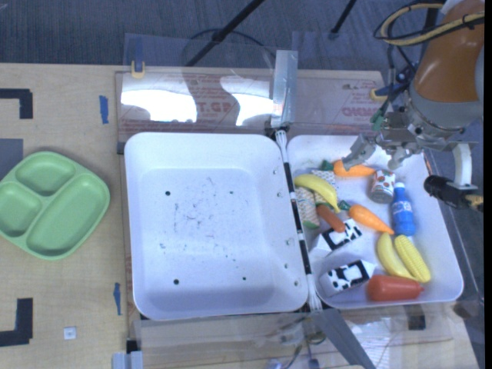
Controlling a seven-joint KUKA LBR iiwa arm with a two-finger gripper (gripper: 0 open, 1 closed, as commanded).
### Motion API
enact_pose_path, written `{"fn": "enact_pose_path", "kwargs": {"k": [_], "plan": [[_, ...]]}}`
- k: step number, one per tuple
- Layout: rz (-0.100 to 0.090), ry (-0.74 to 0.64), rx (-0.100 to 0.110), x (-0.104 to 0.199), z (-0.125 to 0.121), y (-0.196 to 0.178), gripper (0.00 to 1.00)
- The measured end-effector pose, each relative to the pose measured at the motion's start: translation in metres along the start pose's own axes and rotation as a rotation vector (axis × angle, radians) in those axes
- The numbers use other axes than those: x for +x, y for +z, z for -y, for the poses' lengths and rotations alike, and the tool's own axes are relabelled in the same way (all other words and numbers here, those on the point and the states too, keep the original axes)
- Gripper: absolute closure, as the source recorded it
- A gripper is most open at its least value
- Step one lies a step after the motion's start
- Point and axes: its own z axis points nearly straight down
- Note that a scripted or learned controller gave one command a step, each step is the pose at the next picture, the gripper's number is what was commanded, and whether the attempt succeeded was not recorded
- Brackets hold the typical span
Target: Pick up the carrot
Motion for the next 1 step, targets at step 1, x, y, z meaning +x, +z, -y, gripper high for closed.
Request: {"fn": "enact_pose_path", "kwargs": {"k": [1], "plan": [[0.001,-0.029,-0.002,-0.0175,-0.0457,0.0721,0.00]]}}
